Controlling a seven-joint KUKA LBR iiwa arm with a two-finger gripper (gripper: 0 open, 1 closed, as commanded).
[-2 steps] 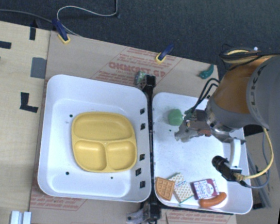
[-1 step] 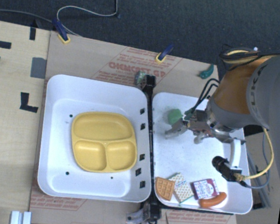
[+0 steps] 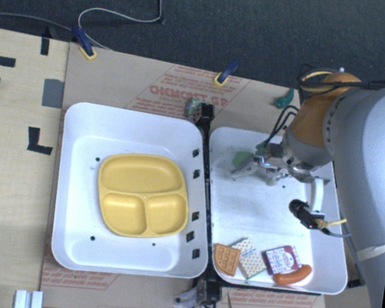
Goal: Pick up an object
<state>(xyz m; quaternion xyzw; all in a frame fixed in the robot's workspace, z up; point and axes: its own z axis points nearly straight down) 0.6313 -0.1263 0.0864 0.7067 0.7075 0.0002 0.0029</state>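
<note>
Grey arm (image 3: 364, 154): came in from the right, orange band (image 3: 320, 115) above the wrist, smooth metal casing.
Gripper (image 3: 246, 166): hung over the upper part of the right bin (image 3: 270, 211); finger spread could not be told, nor whether anything was held.
Green object (image 3: 241, 161): lay right at the gripper tip, small and dull; shape and long axis too blurred to tell.
Sausage (image 3: 292, 275): well below the gripper, at the bin's near edge; glossy red-brown, rounded ends, long axis running left to right, right end tilted slightly up.
Dark red packet (image 3: 281, 258): touched the sausage's upper left; flat, squarish, printed.
Waffle (image 3: 225, 259): left of the packet, below the gripper; orange-brown, gridded, square.
Checked cracker (image 3: 250, 260): sat between waffle and packet, pale, turned diamond-wise.
Yellow plate (image 3: 143, 195): left of the gripper, in the left bin (image 3: 83, 169); matte plastic, three compartments, rounded corners.
</note>
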